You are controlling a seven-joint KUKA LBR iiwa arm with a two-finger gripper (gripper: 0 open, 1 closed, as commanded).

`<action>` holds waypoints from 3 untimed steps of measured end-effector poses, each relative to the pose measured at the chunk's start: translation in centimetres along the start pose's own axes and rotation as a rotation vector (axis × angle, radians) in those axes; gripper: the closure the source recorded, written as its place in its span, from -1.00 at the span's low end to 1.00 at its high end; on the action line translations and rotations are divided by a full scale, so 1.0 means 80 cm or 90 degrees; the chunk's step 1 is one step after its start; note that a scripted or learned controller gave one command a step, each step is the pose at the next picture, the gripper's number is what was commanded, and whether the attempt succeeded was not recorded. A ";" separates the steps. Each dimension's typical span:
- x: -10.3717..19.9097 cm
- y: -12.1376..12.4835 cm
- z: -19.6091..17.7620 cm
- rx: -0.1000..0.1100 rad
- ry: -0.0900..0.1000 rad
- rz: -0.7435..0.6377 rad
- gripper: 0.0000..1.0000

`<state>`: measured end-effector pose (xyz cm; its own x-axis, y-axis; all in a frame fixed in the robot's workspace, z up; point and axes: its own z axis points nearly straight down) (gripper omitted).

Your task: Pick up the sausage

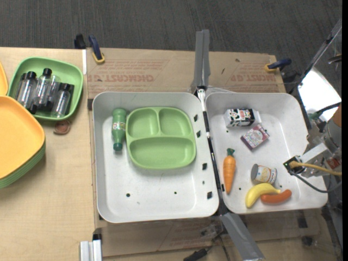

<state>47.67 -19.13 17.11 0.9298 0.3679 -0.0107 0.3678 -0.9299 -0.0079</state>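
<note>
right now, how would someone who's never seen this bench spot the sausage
Start at the right-hand white bin and go to its lower right corner. The sausage lies there, right beside the curved yellow banana. It is the smooth reddish-orange stub with rounded ends; the carrot nearby is pointed with a green top.

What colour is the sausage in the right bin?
Orange-red: the sausage lies beside the yellow banana, seen best in the camera view.

The arm (pixel 338 128) is grey, with an orange patch (pixel 342 115) at the view's right edge. A thin dark cable (pixel 315 182) loops below its pale grey tool (pixel 325 147).
</note>
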 end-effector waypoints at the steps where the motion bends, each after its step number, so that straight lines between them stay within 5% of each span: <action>1: 0.000 0.000 -0.010 0.001 -0.002 -0.002 1.00; 2: 0.039 0.003 0.101 -0.002 0.004 0.111 1.00; 3: -0.013 0.034 0.101 0.000 0.005 -0.026 1.00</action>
<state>47.64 -22.02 9.04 0.9140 0.4056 -0.0026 0.4056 -0.9140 -0.0079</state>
